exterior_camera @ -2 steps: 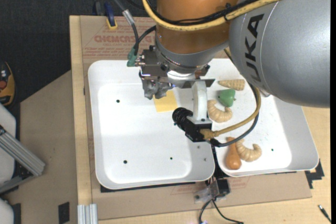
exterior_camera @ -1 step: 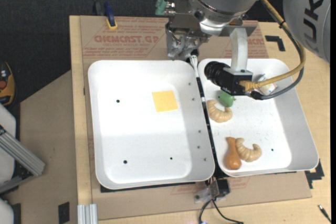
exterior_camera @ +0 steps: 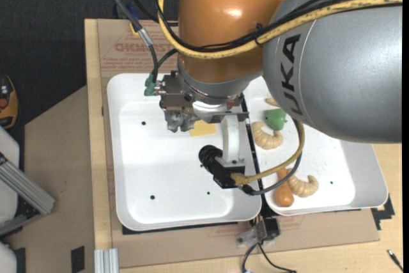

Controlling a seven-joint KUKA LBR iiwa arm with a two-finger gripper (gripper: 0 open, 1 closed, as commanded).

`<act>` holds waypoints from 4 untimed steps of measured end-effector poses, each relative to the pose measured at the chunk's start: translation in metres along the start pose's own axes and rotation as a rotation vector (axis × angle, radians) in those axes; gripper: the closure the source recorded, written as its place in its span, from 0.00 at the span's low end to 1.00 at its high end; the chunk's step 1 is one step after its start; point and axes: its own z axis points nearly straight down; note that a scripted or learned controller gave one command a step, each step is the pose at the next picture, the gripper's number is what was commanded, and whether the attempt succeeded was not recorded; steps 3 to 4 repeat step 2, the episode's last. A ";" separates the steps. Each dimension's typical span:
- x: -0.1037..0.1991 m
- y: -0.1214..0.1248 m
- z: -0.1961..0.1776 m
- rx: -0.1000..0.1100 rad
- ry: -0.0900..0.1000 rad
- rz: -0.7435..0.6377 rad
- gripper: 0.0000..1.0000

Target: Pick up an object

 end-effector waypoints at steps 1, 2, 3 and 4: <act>-0.036 0.017 -0.188 -0.036 0.012 0.009 1.00; -0.012 0.016 -0.081 -0.003 0.000 0.004 1.00; -0.012 0.016 -0.081 -0.003 0.000 0.004 1.00; -0.012 0.016 -0.081 -0.003 0.000 0.004 1.00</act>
